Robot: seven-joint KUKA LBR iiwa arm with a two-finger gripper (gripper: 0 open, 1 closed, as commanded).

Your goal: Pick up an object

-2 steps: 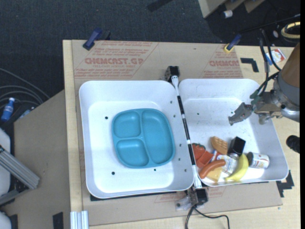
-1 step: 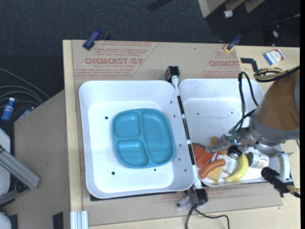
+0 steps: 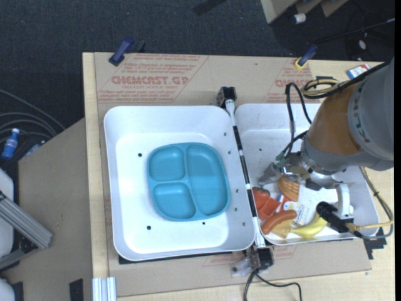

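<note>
While the arm (image 3: 351,127) hangs low over the right bin (image 3: 266,121), its gripper (image 3: 294,175) sits right above the toy-food pile (image 3: 282,215) at the bin's front-left corner; can't tell its state, wrist blocks it. Risk: items touch and overlap, so a blind close probably pinches two or skids off the banana (image 3: 308,231). Blue tray (image 3: 188,180) is alone in the left bin (image 3: 125,130).

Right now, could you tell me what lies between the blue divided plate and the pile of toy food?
In the camera view, the two bins' adjoining white rims separate the blue divided plate from the toy food.
</note>
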